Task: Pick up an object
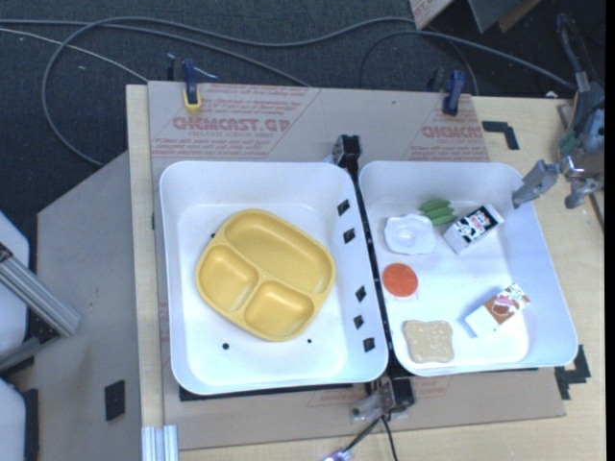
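The right bin [538,257] holds several small objects. A white fried-egg piece [409,233] lies beside a green piece [437,209] and a black-and-white milk carton [474,227]. A red disc [400,279] sits below the egg, and a tan toast slice [428,341] lies near the front wall. A small white and brown carton [498,311] rests at the front right. My gripper [553,181] hangs at the right edge of the camera view, over the right bin's far right corner, apart from every object. Nothing is seen in it.
The left bin [183,257] holds a yellow three-compartment plate [265,274]. A black divider with clips [357,257] runs between the bins. Blue clamps [192,80] [453,89] grip the board at the back. Cables lie on the dark floor behind.
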Robot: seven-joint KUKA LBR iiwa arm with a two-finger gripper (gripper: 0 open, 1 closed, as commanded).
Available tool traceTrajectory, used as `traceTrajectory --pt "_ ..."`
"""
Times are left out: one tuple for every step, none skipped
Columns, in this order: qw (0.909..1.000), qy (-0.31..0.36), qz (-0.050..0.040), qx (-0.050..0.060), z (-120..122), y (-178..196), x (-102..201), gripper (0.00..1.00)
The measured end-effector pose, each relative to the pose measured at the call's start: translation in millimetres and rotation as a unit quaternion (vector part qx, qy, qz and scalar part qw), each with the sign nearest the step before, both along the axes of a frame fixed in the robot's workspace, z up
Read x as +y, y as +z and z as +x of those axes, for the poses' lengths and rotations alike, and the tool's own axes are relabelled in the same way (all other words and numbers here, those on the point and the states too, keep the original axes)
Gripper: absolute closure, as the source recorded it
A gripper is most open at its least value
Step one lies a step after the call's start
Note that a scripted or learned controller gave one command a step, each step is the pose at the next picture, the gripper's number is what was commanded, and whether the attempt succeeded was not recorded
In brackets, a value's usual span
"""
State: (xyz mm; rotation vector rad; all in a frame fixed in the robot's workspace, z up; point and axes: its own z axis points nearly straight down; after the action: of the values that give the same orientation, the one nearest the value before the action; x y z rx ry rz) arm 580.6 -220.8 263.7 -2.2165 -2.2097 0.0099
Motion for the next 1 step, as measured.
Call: traceTrajectory --pt "1.0000 0.002 -0.0017 -0.006 2.4 7.2 0.8 0.00"
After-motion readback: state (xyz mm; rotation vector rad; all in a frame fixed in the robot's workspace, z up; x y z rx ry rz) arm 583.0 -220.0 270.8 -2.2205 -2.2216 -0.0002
